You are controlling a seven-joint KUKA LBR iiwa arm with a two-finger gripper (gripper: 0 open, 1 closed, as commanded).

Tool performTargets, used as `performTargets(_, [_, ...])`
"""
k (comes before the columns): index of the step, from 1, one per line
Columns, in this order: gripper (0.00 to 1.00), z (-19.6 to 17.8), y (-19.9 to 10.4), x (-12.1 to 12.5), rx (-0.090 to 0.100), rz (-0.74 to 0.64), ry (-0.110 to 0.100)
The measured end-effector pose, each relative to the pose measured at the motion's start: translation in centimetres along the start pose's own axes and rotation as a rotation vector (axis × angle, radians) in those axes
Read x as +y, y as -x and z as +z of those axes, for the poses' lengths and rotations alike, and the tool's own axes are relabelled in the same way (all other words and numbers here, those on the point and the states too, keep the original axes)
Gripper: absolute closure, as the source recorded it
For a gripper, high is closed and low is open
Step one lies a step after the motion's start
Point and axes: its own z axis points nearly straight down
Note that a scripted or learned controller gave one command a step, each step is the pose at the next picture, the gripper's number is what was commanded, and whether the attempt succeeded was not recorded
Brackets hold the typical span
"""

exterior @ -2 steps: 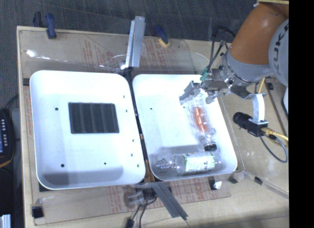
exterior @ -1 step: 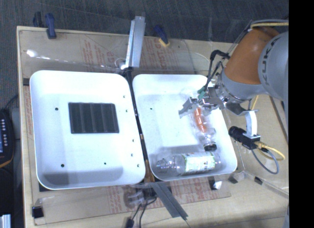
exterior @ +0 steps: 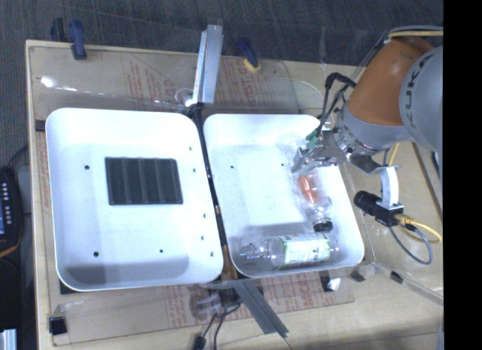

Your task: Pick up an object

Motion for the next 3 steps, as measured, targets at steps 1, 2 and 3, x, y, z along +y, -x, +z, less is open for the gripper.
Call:
performTargets(1, [0.00,0.0,0.0,0.0,-0.001,0.000,0.000])
performTargets(2, [0.00,2.6,1.2,1.7,0.000,-0.062,0.004])
performTargets(3, [0.00,4.4,1.1,3.0,0.000,-0.133,0.005])
